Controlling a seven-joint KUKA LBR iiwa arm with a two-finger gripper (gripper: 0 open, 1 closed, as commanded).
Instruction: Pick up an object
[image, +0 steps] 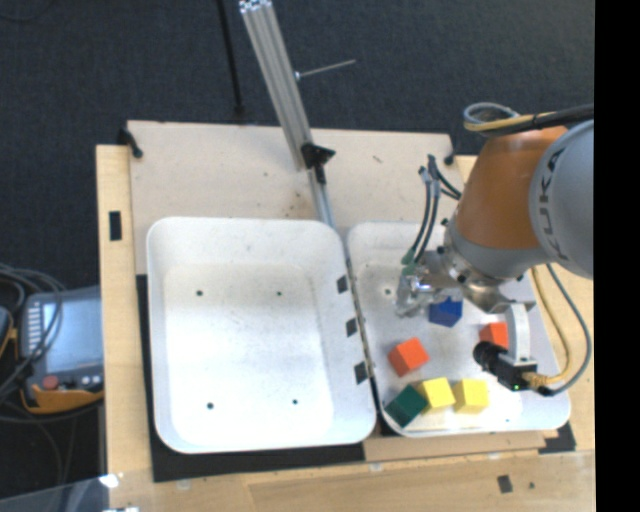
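My gripper (418, 292) hangs over the upper middle of the right bin (372, 250), its metal fingers pointing down beside a blue block (446, 313) that lies just to its lower right. An orange block (408, 356) sits in the bin's middle. Along the front edge lie a green block (406, 405) and two yellow blocks (437, 392) (472, 395). A small orange-red piece (493, 333) shows partly under the arm's wrist.
The left bin (250, 330) lies to the left, its wall touching the right bin. A slanted aluminium rail (285, 90) rises from behind the bins. Cables run along the arm at the right. A control pendant (60, 345) lies off the bench's left side.
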